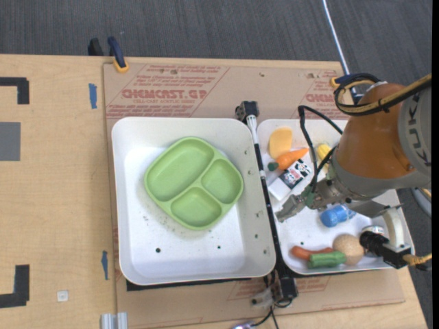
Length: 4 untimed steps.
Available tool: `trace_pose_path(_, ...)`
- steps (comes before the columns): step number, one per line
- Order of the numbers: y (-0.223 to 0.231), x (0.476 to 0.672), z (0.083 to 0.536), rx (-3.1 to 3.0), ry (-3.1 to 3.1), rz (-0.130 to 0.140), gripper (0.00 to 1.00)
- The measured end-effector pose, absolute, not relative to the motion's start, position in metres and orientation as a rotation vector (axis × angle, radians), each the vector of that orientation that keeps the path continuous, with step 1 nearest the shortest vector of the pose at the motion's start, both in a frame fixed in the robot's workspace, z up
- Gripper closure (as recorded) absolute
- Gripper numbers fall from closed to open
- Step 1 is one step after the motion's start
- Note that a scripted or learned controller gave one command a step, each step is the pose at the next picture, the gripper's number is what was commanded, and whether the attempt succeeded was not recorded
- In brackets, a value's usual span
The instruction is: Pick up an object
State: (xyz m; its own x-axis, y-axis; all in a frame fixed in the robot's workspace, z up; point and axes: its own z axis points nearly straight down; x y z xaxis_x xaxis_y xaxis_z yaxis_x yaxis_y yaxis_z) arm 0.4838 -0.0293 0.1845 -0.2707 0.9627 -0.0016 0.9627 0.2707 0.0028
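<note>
The gripper [291, 208] is hanging low in the right bin [310, 262], jaws apart on nothing, with the blue object [334, 216] lying just beside it.

The arm [376, 139] ran off the right edge and hid much of the right bin [322, 267], partly covering a blue object [335, 216].
</note>
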Motion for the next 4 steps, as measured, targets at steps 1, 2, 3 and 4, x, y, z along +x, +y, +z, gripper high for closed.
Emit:
trace_pose_path(1, -0.085, 0.547, 0.185, 1.871, 2.522, 0.0, 0.0)
trace_pose_path(2, -0.12, 0.511, 0.103, 1.859, 2.534, -0.001, 0.0)
trace_pose_path(3, -0.171, 0.517, 0.086, 1.016, 2.969, 0.0, 0.0)
trace_pose_path(4, -0.171, 0.519, 0.097, 1.015, 2.962, 0.002, 1.0)
